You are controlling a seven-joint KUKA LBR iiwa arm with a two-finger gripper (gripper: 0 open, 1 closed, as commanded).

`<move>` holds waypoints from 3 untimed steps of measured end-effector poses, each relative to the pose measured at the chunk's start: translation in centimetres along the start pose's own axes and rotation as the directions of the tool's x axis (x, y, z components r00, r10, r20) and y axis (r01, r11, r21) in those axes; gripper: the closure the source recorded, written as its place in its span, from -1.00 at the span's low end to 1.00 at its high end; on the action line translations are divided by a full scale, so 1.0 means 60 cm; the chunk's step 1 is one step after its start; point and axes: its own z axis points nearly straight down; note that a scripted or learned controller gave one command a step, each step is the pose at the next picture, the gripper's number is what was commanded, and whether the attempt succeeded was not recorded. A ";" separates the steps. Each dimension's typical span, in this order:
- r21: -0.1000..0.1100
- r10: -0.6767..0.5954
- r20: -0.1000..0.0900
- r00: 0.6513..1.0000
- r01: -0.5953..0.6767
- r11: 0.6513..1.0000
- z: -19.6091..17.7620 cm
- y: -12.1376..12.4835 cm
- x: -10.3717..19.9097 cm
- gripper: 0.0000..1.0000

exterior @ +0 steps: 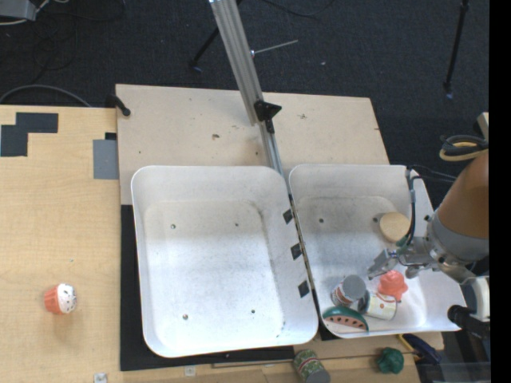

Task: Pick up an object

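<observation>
Since the arm (467, 222) reaches in from the right and hangs over the right bin (351, 183), the pick should be made there; the left bin (207, 262) holds nothing to go for. The gripper (389, 263) sits low over the near corner of the right bin, just above the red piece (392, 285), but whether it has closed on anything I cannot tell from this slant, and nothing is plainly held.

Objects crowd that corner: the red piece touches a white block (382, 308), a can (348, 290) lies beside them, and a melon slice (345, 321) rests by the rim. A tan disc (393, 227) lies apart, nearer the far side.

My judgement: descend straight onto the red piece, close across its narrow side, and lift slowly so the neighbours are not dragged. The disc is the cleaner target if this grasp slips.
</observation>
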 end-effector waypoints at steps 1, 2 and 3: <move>-0.003 0.003 0.001 1.000 -0.003 1.000 -0.021 0.001 -0.002 1.00; -0.009 0.000 0.003 1.000 0.000 1.000 -0.098 -0.013 0.002 1.00; -0.010 -0.002 0.004 1.000 0.002 1.000 -0.189 -0.024 0.013 1.00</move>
